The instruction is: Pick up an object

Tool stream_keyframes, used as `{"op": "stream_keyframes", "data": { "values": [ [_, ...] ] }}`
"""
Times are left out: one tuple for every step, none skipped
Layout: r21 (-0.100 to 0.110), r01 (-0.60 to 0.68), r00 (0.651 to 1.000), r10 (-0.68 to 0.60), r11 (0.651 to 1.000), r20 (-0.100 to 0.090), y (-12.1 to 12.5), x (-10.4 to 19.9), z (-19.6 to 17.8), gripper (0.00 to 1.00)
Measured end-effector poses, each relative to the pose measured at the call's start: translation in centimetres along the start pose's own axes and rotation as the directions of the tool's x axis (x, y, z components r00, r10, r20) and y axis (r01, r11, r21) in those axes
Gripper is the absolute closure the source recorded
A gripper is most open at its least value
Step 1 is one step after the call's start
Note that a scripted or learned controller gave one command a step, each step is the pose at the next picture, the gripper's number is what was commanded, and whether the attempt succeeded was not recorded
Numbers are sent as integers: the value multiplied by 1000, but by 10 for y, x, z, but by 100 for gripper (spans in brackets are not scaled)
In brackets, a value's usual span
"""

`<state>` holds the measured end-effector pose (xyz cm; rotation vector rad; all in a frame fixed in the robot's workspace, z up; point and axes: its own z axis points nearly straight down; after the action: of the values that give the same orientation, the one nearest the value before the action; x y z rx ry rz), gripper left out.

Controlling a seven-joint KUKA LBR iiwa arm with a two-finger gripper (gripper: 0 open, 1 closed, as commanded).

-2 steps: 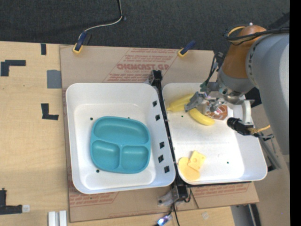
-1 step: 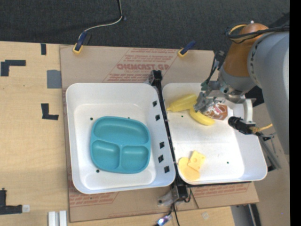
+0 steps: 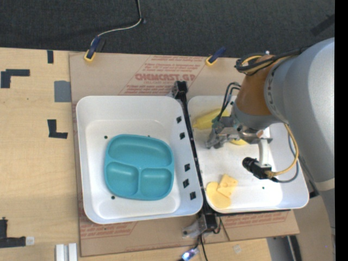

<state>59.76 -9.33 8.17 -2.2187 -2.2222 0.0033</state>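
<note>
My gripper is low in the right bin, near its left wall. A yellow banana-like object lies just behind and under it, and another bit of yellow pokes out on the gripper's right side. I cannot tell whether the gripper touches the yellow object. A yellow cheese wedge rests on a round yellow piece at the bin's front left, apart from the gripper.
The left bin holds a teal divided plate. A black divider runs between the bins. The arm's grey body and orange band hang over the right bin's back right, with a black connector and cable beneath.
</note>
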Motion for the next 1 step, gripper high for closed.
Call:
{"op": "stream_keyframes", "data": {
  "values": [
    [9, -4, 1000, 4, 1000, -4, -121, 18, -104, 100]
  ]
}}
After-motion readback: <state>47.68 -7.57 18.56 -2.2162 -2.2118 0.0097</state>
